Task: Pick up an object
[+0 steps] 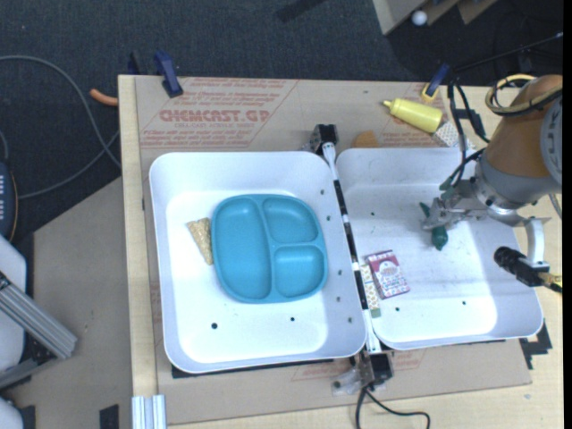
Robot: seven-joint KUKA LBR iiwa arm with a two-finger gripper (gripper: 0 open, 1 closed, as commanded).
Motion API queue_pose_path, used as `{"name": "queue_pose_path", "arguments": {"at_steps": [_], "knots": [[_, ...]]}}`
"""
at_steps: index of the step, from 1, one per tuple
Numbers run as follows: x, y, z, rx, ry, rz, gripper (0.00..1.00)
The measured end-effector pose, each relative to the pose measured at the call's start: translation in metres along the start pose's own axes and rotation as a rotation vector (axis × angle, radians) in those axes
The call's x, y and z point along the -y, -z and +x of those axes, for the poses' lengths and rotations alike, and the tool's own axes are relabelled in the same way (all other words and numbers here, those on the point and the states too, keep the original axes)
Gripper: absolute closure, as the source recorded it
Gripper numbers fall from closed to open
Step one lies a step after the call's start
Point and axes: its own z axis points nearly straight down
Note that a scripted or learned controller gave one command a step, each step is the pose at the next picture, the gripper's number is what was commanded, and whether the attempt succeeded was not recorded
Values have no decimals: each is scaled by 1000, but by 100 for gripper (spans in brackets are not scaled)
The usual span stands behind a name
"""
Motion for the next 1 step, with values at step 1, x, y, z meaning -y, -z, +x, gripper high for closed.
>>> {"name": "queue_pose_path", "arguments": {"at_steps": [1], "knots": [[-11, -10, 69, -3, 0, 6, 100]]}}
